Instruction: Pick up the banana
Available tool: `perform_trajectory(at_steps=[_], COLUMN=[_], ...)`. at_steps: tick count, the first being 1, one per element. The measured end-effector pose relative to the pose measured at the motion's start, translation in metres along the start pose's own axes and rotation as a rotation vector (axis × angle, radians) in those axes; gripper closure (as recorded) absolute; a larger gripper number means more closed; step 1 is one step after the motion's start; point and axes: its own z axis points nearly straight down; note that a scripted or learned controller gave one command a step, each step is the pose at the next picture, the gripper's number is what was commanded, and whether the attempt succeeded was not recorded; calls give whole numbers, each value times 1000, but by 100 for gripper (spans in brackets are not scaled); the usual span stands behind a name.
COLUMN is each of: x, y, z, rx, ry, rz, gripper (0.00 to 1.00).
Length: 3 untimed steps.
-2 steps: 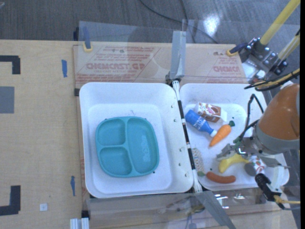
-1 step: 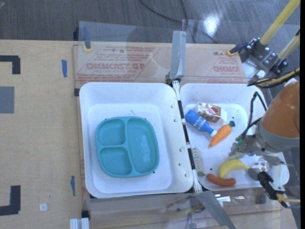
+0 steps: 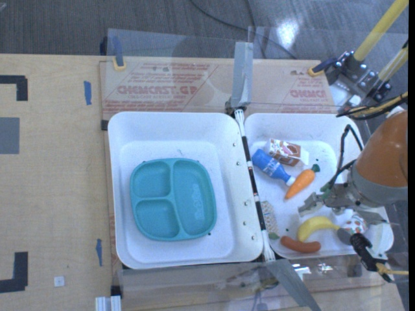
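We see the claw (image 3: pixel 316 203) low in the right bin (image 3: pixel 324 127), just above the curved, smooth banana (image 3: pixel 316 225); we cannot tell its state. A glossy sausage (image 3: pixel 299 244) lies just below, a tapered carrot (image 3: pixel 301 183) up-left; open floor lies leftward

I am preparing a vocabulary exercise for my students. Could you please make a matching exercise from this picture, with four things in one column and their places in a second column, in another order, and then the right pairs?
Things
1. banana
2. teal divided plate
3. blue bottle
4. carrot

Places
A. in the left bin
B. between the blue bottle and the gripper
C. just above the red sausage, near the front of the right bin
D. beside the wall between the two bins, below the small carton

Pairs: 1-C, 2-A, 3-D, 4-B
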Motion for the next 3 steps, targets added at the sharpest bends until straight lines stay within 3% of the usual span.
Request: perform_trajectory(at_steps=[3], x=[-3], y=[0], z=[11], rx=[4], ry=[2], rz=[-14], gripper=[0])
